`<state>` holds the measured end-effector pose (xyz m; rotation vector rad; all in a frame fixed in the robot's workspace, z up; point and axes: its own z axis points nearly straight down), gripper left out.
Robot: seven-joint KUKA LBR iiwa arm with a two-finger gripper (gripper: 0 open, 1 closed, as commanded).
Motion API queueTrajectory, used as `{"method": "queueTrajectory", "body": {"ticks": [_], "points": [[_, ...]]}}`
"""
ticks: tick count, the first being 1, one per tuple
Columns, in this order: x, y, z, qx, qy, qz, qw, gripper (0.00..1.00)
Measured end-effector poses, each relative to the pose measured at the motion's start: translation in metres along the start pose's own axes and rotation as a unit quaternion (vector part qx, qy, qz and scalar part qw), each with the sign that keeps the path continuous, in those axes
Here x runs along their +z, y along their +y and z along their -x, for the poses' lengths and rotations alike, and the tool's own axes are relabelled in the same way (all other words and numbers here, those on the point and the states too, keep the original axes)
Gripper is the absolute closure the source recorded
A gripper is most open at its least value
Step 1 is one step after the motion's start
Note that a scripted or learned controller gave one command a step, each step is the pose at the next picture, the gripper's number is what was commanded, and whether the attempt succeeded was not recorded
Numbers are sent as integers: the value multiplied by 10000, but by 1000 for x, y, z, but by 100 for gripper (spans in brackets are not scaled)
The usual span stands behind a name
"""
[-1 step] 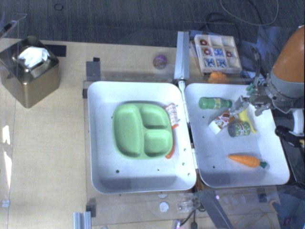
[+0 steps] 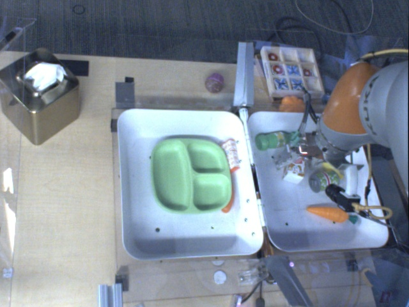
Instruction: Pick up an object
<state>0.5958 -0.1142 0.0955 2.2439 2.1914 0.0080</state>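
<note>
With the orange plastic carrot (image 2: 328,213) lying just beside the clutter under the gripper (image 2: 300,151), whose opening I cannot tell, I risk a glancing, empty grasp.

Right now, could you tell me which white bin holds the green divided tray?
The left bin; the green divided tray lies in its middle, whereas the right bin holds small loose items.

A: Where does the camera sit?

B: Fixed above the tabletop (image 2: 64,190), looking down at a slant toward its far edge, where dark floor (image 2: 160,11) begins.

A: How near?

B: Moderately; both white bins (image 2: 137,235) fit whole, while the arm (image 2: 370,114) enters from the right, probably cropped there.
</note>
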Motion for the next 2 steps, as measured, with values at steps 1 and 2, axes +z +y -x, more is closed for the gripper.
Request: {"method": "queueTrajectory", "body": {"ticks": [1, 2], "points": [[-13, 3, -1, -4, 0, 33, 10000, 100], [-91, 25, -39, -478, 1, 1, 9989, 100]]}}
